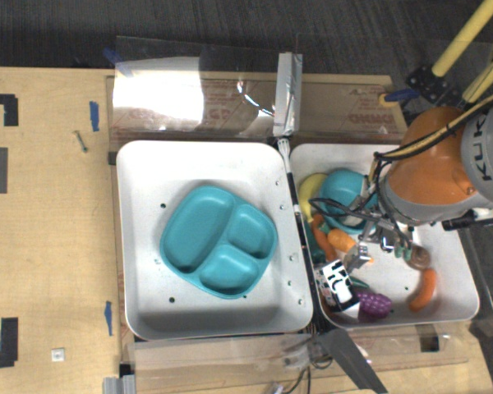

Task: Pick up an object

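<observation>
We see two white bins side by side on the tabletop [41, 220]. The left bin [140, 171] holds a teal divided plate [220, 240], lying tilted near its middle. The right bin [460, 286] is crowded: a teal bowl [343, 187] sits at its far left corner, touching a yellow piece [311, 189] beside it, with an orange carrot-like toy [341, 240] just below. Nearer the front wall lie a purple bunch of grapes [375, 304] and, just to its left, a black-and-white block [337, 284]. An orange sausage-shaped toy [425, 289] rests toward the right side, with a small brownish item [416, 258] just above it (too blurred for us to name). The arm [431, 167] reaches in from the right, its orange band over the upper part of this bin, and the gripper [376, 243] hangs low among the toys, near the carrot. Cables and metal parts clutter it, so we cannot tell how it is set, nor whether anything is gripped.
</observation>
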